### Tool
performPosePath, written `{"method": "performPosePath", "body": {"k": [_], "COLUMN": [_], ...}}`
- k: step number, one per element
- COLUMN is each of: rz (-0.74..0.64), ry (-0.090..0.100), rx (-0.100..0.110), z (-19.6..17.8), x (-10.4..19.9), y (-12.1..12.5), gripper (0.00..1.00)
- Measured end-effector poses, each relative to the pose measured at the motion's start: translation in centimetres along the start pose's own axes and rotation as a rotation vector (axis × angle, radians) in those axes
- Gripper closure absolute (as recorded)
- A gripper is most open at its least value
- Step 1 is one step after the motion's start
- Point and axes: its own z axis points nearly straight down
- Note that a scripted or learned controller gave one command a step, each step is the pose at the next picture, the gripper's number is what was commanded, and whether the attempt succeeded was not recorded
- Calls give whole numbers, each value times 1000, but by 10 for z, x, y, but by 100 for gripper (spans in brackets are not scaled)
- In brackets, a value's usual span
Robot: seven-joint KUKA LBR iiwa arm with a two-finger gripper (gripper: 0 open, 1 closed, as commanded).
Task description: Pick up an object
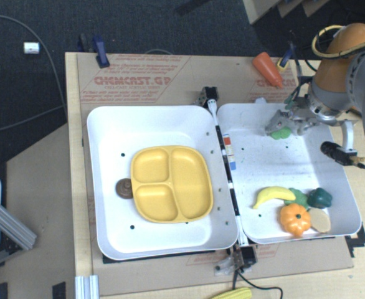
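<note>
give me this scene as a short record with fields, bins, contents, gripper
left bin: yellow divided plate, brown round item at the plate's left edge
right bin: banana, orange fruit, dark green item and a tan piece, all in the near corner
gripper: over the right bin's far side, with a small green object at its tip
grasp: cannot tell if the green object is held
outside bins: orange carrot-like item on the bench
</note>
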Motion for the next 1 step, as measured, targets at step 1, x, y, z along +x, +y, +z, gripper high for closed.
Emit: {"method": "performPosePath", "body": {"k": [1], "rz": [-2], "ry": [-2], "rx": [-6], "z": [-12], "x": [1], "y": [2], "gripper": [100]}}
